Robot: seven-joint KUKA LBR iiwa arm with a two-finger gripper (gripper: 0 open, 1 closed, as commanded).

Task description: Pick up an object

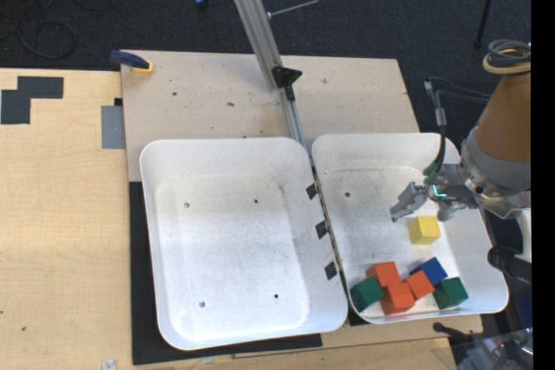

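One gripper hovers in right bin, fingers spread, nothing between them. Yellow block just beside, at 5 o'clock. Approach step; next: shift over block, descend, close.

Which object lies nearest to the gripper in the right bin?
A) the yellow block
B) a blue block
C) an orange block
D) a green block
A: the yellow block lies just below the gripper, apart from the cluster of other blocks near the right bin's front edge.

white bins: 2 | orange blocks: 2 | green blocks: 2 | blue block: 1 | yellow block: 1
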